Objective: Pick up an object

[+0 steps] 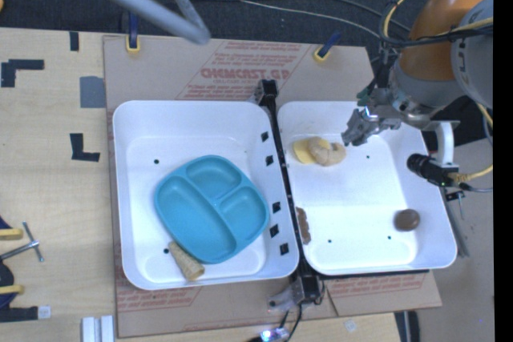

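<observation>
Two shallow white bins are set side by side on a cardboard sheet (240, 72). In the left bin (132, 172) a blue divided plate (211, 207), smooth and rounded with three compartments, is laid at a tilt across the floor; a short tan, cork-like cylinder (185, 260) is seen touching its lower edge. In the right bin (361, 252) a pale yellow, lumpy, soft-looking object (318, 152) is found near the upper left corner, and a small brown, rounded object (407, 219) is placed near the right wall, well apart from the first. Both bins are of smooth, glossy plastic. The gripper (358, 128), dark and metallic, is positioned over the right bin's upper part, just beside the yellow object. Whether its fingers are apart or together cannot be told, and nothing is seen held between them.
</observation>
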You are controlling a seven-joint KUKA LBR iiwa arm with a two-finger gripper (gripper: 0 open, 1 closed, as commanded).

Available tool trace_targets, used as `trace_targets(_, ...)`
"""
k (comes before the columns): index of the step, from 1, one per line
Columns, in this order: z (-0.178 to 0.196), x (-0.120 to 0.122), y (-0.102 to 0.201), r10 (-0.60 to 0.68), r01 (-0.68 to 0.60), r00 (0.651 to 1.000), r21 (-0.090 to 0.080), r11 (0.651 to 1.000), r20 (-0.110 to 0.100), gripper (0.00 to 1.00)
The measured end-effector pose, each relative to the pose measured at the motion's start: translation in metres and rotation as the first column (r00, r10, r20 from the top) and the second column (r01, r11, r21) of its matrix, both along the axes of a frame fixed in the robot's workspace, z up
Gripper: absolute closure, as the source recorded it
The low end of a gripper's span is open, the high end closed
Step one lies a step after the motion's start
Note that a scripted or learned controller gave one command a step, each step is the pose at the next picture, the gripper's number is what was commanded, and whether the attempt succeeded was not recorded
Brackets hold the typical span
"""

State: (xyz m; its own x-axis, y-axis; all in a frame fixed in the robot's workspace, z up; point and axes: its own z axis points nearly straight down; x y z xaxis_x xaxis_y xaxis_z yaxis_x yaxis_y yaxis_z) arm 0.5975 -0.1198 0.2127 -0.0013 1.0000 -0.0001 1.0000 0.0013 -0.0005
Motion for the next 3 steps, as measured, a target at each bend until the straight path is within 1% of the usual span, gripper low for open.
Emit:
trace_targets(1,-0.009,-0.009,0.050,0.001,-0.001,1.000,0.000,1.000,-0.002,1.00)
trace_targets(2,-0.006,-0.010,0.096,0.004,-0.004,1.000,0.001,1.000,-0.001,1.00)
trace_targets(3,-0.008,-0.029,0.144,0.002,-0.002,1.000,0.000,1.000,-0.003,1.00)
